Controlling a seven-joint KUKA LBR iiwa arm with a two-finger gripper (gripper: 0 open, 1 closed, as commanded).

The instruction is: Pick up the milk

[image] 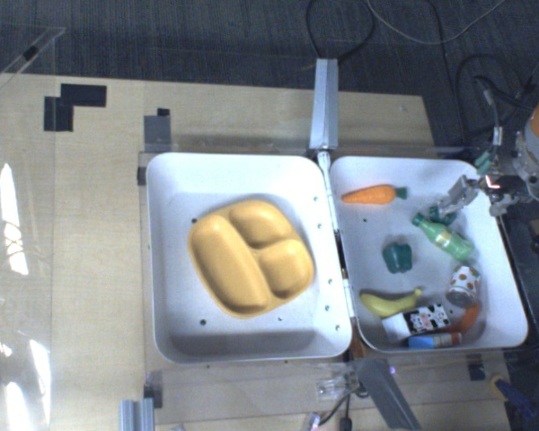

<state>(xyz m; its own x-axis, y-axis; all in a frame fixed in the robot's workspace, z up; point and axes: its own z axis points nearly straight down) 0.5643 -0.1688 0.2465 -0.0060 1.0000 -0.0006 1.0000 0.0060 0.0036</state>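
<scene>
Gripper (453, 197) hung over the right bin's (512, 326) far side, above the green bottle (444, 234) (I couldn't tell its state). Milk carton (428, 317) lay at the near edge, beside the banana (388, 303). It looked like reaching; next, move nearer.

The pincer (451, 205) hovers beside the green bottle (444, 236), milk (427, 320) well apart.

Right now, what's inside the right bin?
In the right bin: carrot, green bottle, green pepper, banana, cow-print milk, spotted can. The heap by the milk hides what lies beneath.
</scene>
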